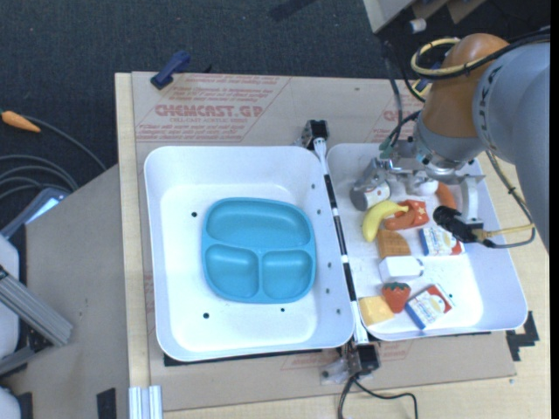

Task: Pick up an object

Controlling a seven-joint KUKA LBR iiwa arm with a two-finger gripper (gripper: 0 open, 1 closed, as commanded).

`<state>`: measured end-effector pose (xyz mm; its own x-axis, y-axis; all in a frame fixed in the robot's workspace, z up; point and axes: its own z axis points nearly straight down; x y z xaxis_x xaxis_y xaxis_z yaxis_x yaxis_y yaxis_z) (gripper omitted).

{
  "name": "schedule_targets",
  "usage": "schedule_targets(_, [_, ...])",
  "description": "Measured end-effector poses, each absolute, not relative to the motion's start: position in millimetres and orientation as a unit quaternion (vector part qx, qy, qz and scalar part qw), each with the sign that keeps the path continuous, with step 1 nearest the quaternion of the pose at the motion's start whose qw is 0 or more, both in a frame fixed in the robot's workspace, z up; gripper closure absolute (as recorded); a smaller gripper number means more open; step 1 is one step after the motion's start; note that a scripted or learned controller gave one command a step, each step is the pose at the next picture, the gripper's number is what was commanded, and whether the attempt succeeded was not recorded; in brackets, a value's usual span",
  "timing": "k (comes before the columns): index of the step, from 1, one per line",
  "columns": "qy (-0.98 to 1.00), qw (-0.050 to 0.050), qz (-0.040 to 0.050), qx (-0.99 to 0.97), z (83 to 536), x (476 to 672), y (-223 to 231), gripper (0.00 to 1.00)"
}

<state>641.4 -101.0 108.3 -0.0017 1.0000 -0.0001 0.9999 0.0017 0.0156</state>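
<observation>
Yellow banana [377, 217] just below the jaws [395, 175].

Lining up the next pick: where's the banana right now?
The banana lies in the right bin, near its upper left part, just right of the divider, with a grey can above it and a red item touching its right side.

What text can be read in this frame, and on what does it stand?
"CHEMCAST GP": red print on the board behind the left bin.
Smaller red lines under it: too blurred to read.
Fainter red print on the board near the right bin: unreadable.
Cartons in the right bin: print too small to read.
</observation>
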Motion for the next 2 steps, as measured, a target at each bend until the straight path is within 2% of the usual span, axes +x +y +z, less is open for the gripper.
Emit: schedule_targets(2, [0.707,0.01,0.0096,0.707,104.0,632.5,-108.4,0.0])
